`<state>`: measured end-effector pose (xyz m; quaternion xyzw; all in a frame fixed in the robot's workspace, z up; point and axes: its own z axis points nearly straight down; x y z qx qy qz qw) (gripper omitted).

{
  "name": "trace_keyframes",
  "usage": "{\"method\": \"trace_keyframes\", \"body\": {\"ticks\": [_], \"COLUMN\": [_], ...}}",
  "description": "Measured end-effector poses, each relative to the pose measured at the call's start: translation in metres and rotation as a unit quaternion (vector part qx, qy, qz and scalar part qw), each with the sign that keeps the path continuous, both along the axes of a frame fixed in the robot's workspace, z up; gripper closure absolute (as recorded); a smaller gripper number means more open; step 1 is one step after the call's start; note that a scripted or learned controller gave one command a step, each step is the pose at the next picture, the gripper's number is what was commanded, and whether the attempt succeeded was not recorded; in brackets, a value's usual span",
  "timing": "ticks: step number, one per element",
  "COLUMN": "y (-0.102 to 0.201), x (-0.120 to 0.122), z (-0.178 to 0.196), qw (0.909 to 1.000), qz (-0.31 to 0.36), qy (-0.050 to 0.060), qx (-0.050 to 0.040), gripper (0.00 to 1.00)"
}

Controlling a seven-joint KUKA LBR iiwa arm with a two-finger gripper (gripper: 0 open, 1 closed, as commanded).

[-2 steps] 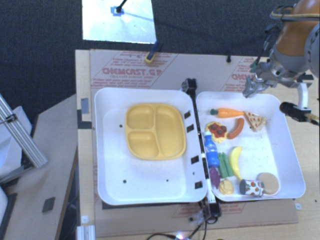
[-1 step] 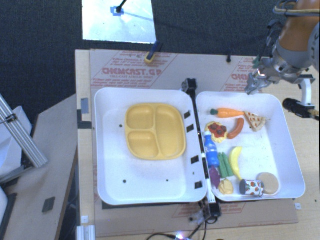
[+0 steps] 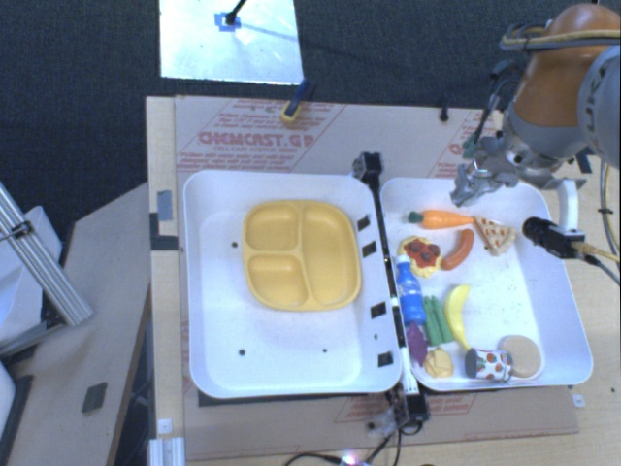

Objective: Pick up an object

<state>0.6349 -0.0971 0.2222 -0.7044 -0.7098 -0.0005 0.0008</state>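
Note:
The right bin [image 3: 553,289] holds toy foods: an orange carrot [image 3: 444,219], a red sausage [image 3: 458,249], a pizza slice [image 3: 494,234], a small pizza round [image 3: 421,252], a blue bottle [image 3: 409,294], a yellow banana [image 3: 456,314], green beans [image 3: 434,320], a purple piece [image 3: 415,340], a yellow lump [image 3: 438,361], a spotted can [image 3: 485,364] and a tan disc [image 3: 524,355]. My gripper [image 3: 467,189] hangs over the bin's far edge, just above and right of the carrot. Nothing shows between its fingers.
The left bin [image 3: 209,289] holds a yellow divided plate [image 3: 299,254]. A row of black clips [image 3: 374,250] runs along the divider between the bins. A shiny metal sheet [image 3: 230,27] lies beyond the bench at the back.

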Motion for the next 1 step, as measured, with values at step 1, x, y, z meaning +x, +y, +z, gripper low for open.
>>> {"method": "trace_keyframes", "body": {"ticks": [1], "y": [0.043], "x": [-0.0357], "z": [-0.0046], "qw": [1.0], "qz": [0.0], "qy": [0.0], "qx": [0.0], "gripper": [1.0]}}
